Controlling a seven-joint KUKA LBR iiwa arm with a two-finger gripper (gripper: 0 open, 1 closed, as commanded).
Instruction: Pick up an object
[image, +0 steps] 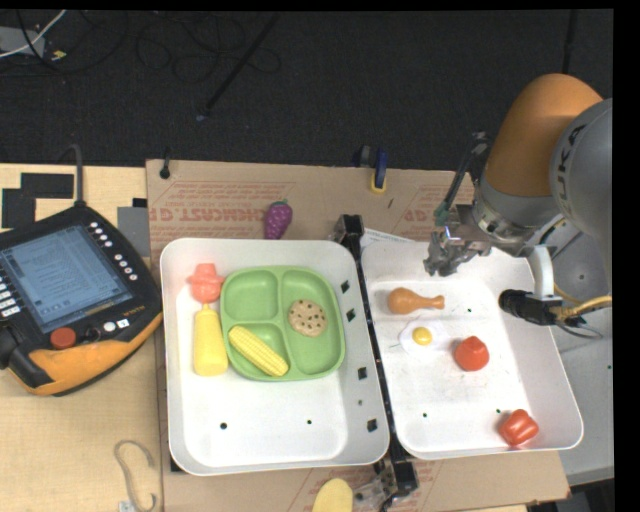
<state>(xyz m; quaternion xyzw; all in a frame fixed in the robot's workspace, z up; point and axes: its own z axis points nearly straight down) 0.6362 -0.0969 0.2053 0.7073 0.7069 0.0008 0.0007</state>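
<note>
Bench (90, 440), cardboard sheet (230, 195), two white bins (260, 430), teach pendant (70, 290)

The grey arm with its orange band reaches in from the right, and its dark two-finger gripper (443, 262) hangs over the far edge of the right white bin (560, 400). Just below it lies a brown plastic chicken drumstick (414, 299), then a toy fried egg (420, 337), a red tomato (471, 353) and a red pepper (518, 427) near the front corner. The left white bin (260, 440) holds a green divided plate (330, 345) carrying a yellow corn cob (258, 350) and a cookie (307, 317).
</note>
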